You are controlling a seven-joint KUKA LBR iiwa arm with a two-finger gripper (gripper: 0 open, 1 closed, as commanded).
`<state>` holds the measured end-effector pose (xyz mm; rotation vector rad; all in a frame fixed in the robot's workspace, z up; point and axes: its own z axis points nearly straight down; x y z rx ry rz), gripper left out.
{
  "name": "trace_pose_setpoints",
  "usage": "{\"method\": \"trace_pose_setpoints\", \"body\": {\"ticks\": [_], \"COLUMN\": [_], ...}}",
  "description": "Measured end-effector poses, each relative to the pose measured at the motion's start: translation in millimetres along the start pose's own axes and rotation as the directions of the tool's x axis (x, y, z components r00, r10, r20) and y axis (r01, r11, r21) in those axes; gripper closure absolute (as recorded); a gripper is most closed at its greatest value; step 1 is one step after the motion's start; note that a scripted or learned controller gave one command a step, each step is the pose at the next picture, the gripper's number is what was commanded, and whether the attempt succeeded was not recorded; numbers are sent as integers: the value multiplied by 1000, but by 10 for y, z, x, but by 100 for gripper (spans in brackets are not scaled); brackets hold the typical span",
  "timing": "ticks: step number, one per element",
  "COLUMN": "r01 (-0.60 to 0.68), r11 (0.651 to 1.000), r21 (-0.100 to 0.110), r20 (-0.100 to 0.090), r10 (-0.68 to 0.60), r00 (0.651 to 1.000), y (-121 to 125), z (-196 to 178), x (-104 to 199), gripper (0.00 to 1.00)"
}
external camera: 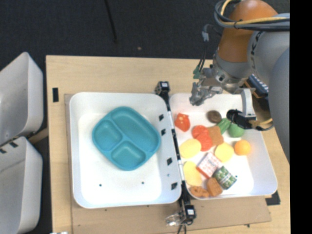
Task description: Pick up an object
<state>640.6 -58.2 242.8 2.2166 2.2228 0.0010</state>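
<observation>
My gripper (198, 97) hangs over the far left corner of the right bin (263, 172), its fingers pointing down with nothing seen between them. Below it in that bin lie a red strawberry-like piece (182, 122), a brown round piece (213, 116), green pieces (231, 127), an orange ball (242, 147), red and yellow pieces (201, 135), a red-and-white packet (209, 165), a dark green packet (225, 176) and brown pieces (207, 189). The gripper stands above and apart from all of them.
The left bin (85, 179) holds a blue divided plate (126, 137). A black clip (162, 87) sits at the far end of the divider between the bins. White chairs (17, 101) stand left of the bench. The grey arm (273, 57) crosses the right side.
</observation>
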Motion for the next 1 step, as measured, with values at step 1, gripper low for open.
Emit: {"method": "trace_pose_setpoints", "body": {"ticks": [1], "r01": [1], "r11": [1000], "r21": [3], "r20": [1], "r10": [-1], "r00": [1000], "y": [-71], "z": [-29], "x": [57], "gripper": [100]}}
